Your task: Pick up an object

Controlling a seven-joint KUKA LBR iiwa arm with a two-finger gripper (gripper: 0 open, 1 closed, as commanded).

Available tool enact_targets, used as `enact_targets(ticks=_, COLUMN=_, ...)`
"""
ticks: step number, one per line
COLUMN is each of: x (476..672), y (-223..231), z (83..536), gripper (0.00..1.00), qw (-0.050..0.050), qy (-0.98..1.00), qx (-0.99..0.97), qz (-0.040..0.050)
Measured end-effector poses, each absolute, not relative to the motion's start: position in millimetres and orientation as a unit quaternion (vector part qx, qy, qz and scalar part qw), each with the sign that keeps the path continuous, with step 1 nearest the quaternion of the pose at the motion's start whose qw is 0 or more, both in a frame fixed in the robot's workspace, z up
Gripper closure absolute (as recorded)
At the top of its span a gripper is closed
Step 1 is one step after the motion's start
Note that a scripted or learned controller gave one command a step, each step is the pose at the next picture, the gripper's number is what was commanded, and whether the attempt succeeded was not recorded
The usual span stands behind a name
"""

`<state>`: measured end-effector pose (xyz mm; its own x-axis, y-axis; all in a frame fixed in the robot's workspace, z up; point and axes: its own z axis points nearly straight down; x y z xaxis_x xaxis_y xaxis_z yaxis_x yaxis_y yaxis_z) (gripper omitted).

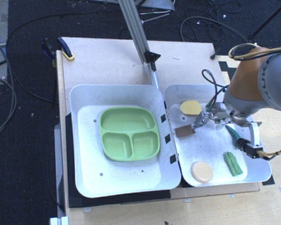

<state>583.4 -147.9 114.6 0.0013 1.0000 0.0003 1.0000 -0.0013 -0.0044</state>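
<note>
The right bin (210,95) holds several small objects. A yellow rounded piece (190,108) lies at its back, a brown flat block (185,131) near its left wall, a cream round disc (201,171) at the front and a green ridged piece (233,163) at the front right. A teal piece (234,133) lies partly under the wrist. My gripper (198,123) hangs low over the bin's middle, just right of and above the brown block and below the yellow piece. Whether it touches the block is unclear.
The left bin (84,125) holds a light green divided tray (130,133). A slanted metal rail (136,25) runs from the back down to the gap between the bins. Cables trail from the wrist over the right bin's far edge.
</note>
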Motion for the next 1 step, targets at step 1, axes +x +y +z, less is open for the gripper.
enact_targets(ticks=1, x=585.4, y=-147.7, z=94.7, gripper=0.0, qw=-0.001, qy=-0.707, qx=-0.707, qz=-0.0013)
